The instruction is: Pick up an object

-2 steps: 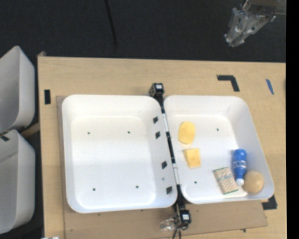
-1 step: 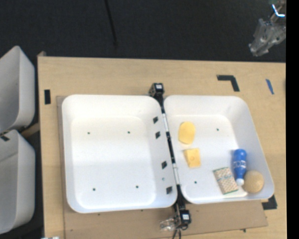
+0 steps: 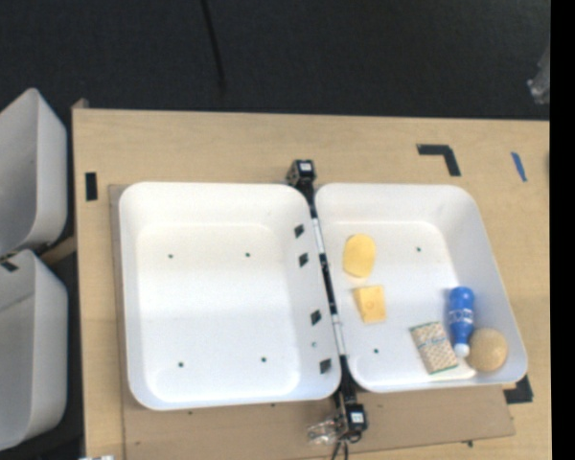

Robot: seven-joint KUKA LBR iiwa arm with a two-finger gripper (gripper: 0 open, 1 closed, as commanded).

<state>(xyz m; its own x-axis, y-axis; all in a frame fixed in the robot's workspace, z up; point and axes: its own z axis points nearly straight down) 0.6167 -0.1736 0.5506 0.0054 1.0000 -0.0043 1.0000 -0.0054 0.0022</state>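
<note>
The right bin (image 3: 460, 209) holds several small objects. A yellow oval piece (image 3: 359, 255) lies near its left wall, with a yellow square block (image 3: 370, 304) just below it. At the bin's lower right, a blue bottle with a white cap (image 3: 460, 319) lies beside a tan ball (image 3: 489, 349). A small patterned packet (image 3: 432, 346) rests to the left of the ball.
The left bin (image 3: 211, 295) sits beside the right one, joined along a black-clipped seam (image 3: 322, 290). Both rest on a tan bench (image 3: 220, 147). White containers (image 3: 14, 286) stand off the bench's left edge. Black and blue tape marks (image 3: 441, 156) lie at the back right.
</note>
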